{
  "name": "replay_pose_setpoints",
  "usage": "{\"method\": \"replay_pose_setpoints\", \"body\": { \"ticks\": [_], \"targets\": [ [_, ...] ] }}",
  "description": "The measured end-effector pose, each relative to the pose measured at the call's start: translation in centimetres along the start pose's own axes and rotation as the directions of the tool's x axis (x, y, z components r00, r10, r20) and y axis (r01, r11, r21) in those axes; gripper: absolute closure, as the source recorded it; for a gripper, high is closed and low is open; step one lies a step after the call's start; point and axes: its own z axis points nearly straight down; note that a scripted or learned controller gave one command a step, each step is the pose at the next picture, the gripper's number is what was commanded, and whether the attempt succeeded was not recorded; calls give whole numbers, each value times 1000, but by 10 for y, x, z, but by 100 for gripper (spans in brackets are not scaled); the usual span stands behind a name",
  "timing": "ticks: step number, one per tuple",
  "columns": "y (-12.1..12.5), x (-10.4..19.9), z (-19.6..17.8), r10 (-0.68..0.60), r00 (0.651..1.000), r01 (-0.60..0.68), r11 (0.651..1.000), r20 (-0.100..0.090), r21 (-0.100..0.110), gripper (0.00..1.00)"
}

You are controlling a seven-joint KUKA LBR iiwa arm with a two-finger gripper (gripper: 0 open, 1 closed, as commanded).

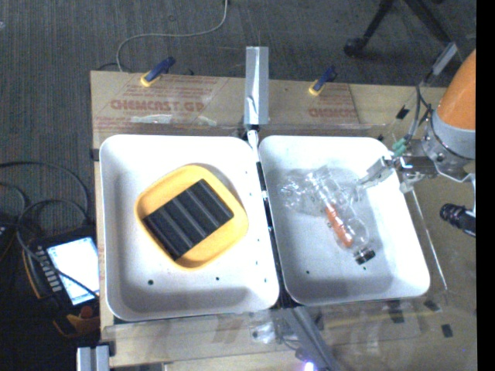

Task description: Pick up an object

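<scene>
clear bottle [334,205] in right bin [402,273]

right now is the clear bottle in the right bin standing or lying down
Lying down. The clear bottle rests on its side on the floor of the right bin, its length running diagonally, dark cap toward the bin's near right corner.

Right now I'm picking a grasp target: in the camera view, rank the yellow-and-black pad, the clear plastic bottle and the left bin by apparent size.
1. left bin
2. yellow-and-black pad
3. clear plastic bottle, though its transparent edges are hard to trace.
</scene>
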Motion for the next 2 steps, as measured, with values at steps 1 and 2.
{"method": "replay_pose_setpoints", "body": {
  "ticks": [1, 2],
  "targets": [
    [-32, 40, 116, -36, 999, 36, 999, -1, 2, 0],
    [-32, 39, 141, -164, 986, 164, 986, 9, -20, 0]
  ]
}}
